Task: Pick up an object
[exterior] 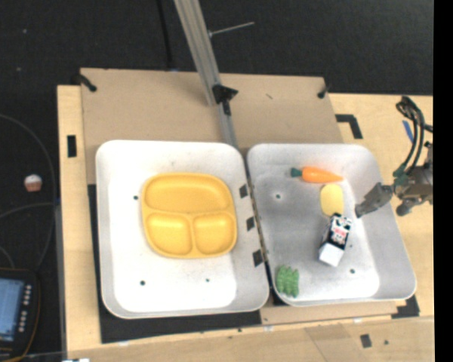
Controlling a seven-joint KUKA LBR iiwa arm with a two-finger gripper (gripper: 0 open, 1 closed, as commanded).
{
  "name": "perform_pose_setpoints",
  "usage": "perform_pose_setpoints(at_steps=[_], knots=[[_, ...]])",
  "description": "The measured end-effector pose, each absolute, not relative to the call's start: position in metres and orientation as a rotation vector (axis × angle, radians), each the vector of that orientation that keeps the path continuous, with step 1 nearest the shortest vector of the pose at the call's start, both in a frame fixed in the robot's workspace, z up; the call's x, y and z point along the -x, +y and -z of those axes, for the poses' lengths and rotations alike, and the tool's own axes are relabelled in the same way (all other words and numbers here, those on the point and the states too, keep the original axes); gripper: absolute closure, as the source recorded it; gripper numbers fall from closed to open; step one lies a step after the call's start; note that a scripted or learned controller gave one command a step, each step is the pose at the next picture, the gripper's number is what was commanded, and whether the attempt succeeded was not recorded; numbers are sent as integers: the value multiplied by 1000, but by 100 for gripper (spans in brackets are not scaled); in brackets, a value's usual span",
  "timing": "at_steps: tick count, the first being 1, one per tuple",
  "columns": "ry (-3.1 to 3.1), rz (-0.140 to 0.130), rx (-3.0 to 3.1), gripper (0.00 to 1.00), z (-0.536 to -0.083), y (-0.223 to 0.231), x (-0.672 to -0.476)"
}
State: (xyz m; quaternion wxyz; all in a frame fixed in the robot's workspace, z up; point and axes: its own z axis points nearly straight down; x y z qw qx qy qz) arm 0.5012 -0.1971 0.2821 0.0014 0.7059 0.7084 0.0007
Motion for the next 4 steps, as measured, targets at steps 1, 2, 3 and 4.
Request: perform_pose_setpoints(at_steps=[1, 2, 3, 4], knots=[[2222, -3, -2217, 0, -282, -197, -501], [2223, 5, -2223, 0, -221, -194, -506], [2222, 5, -2223, 0, -174, -201, -512], [2221, 5, -2223, 0, -119, -209, -518]])
